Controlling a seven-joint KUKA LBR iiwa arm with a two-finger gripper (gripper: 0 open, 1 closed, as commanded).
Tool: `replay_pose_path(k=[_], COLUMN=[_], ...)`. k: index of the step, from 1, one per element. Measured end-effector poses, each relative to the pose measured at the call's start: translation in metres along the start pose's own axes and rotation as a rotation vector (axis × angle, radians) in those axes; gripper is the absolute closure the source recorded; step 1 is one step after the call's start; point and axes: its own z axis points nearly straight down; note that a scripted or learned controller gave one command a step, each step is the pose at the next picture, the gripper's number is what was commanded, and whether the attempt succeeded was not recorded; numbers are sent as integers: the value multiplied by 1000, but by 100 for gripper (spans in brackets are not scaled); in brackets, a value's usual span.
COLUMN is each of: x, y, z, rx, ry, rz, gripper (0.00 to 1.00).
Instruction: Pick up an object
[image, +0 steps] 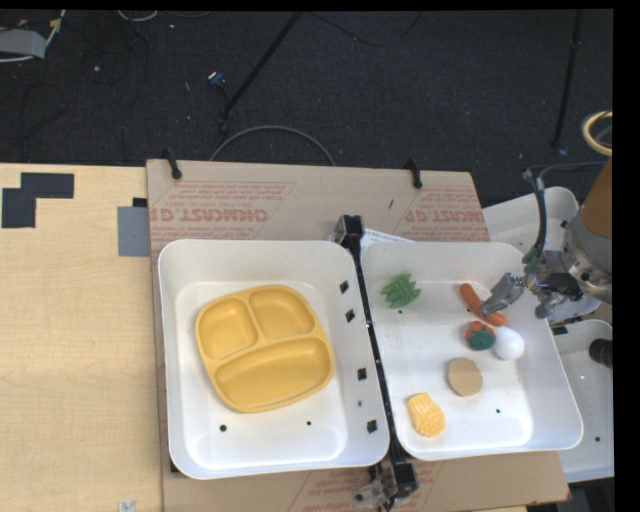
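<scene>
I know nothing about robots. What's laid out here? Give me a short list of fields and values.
left bin: holds a yellow divided plate
right bin: green leafy piece, orange carrot, teal and orange piece, white egg, tan round piece, yellow corn
gripper: at the right bin's far right side, above the carrot and egg
held: nothing visibly

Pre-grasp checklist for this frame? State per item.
1. Gripper over right bin: ok.
2. Nothing seen between fingers: ok.
3. Finger opening: cannot tell.
4. Nearest targets, carrot and white egg, packed close with a green-and-red piece: not ok for a clean single pick.
5. Isolated options, corn, tan disc, green leafy piece: ok.
6. Yellow divided plate in left bin, out of the way: ok.
</scene>
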Motion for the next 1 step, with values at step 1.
replay_pose_path(k=[1], x=[0], y=[3], z=[-7], rx=[-13], ry=[-3], rz=[-3], gripper=[0])
